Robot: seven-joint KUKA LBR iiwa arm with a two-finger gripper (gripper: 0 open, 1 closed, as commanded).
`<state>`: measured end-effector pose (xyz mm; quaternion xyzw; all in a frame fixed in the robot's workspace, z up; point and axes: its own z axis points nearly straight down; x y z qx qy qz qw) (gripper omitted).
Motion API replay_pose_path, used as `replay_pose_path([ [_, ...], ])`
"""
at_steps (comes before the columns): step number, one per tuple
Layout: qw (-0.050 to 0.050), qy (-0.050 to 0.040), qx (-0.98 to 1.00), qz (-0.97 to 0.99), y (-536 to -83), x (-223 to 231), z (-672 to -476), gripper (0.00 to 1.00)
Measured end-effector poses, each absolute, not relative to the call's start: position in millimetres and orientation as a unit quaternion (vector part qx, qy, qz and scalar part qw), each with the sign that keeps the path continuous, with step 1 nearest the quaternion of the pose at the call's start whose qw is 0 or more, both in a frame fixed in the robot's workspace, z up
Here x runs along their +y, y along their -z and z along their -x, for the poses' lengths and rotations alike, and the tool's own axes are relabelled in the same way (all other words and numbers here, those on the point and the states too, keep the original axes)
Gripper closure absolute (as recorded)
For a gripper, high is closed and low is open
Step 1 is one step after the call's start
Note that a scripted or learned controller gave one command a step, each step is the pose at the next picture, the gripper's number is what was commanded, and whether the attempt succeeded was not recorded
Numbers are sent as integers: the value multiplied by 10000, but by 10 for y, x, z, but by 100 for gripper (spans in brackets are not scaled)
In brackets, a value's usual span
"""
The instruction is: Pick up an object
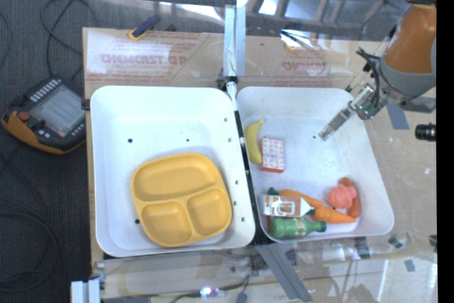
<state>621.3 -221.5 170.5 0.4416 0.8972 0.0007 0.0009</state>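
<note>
- Fingers [333, 127]: they extend down-left from the wrist as one thin grey form above the right bin. Whether they are spread or pressed together cannot be told at this angle, and nothing is visible between them.
- Gripper [325, 135]: its tip hangs over the bare upper floor of the right bin [369, 152], well apart from all the objects.
- Arm [411, 46]: it enters from the right, with the orange band above the grey wrist.
- Banana [253, 140]: it lies along the left wall of the right bin.
- Box [272, 154]: red and white, just beside the banana on its right.
- Carrot [319, 208]: it lies near the front wall and appears to touch the pink toy.
- Pink toy [345, 196]: it sits in the front right corner of the right bin.
- Carton [284, 206]: small, white, just left of the carrot.
- Bottle [296, 227]: green, on its side along the front wall, below the carton.
- Tray [182, 199]: yellow with three compartments, on the floor of the left bin [142, 117], toward the front.
- Pendant [48, 116]: it rests on the floor, left of the bench.
</note>
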Motion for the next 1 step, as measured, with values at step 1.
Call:
replay_pose_path([
  [1, 88, -25, 9086, -4175, -1000, -1190, -6046, 0],
])
